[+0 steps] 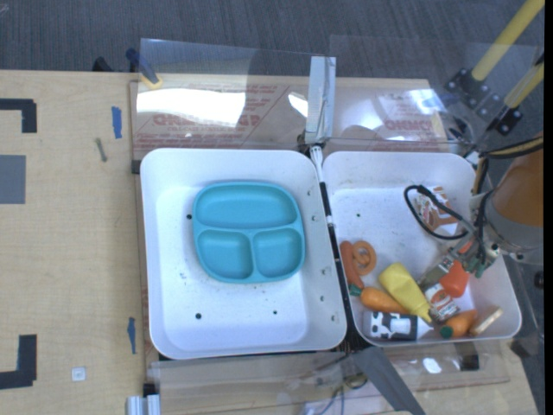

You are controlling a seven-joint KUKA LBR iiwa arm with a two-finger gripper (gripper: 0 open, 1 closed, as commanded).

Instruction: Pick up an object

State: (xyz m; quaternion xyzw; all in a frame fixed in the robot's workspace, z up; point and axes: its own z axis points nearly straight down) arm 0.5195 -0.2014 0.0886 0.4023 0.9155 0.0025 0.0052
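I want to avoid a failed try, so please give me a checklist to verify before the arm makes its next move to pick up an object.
1. Objects within reach in the right white bin: ok, a yellow plastic bottle-shaped toy, orange carrot toy and others lie there.
2. Pincer above the pile: ok, at the bin's right side.
3. Object between the pincer tips: cannot tell, clutter hides them.
4. Targets separated: not ok, the toys touch and overlap.
5. Black cable loop away from the pile: cannot tell.
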